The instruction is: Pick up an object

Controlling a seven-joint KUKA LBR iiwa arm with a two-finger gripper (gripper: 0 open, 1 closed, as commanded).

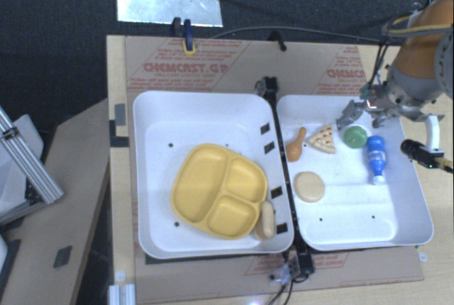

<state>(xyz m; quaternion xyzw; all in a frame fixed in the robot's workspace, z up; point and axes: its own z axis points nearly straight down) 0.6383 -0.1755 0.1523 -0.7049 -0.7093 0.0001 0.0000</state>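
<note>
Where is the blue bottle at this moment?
The blue bottle lies in the right bin, near its right wall, just right of the green ball and below the hand.

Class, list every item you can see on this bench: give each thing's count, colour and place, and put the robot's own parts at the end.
bins: two, white, side by side on the bench
divided plate: one, yellow, left bin
bread roll: one, tan, left bin, at the plate's right edge
drumstick: one, orange-brown, right bin near the divider
pizza slice: one, orange and cream, right bin
round biscuit: one, beige, right bin, nearer the front
ball: one, green, right bin
bottle: one, blue and white, lying right of the ball
arm: one, grey with orange band, upper right
gripper: one, grey, above the ball
</note>
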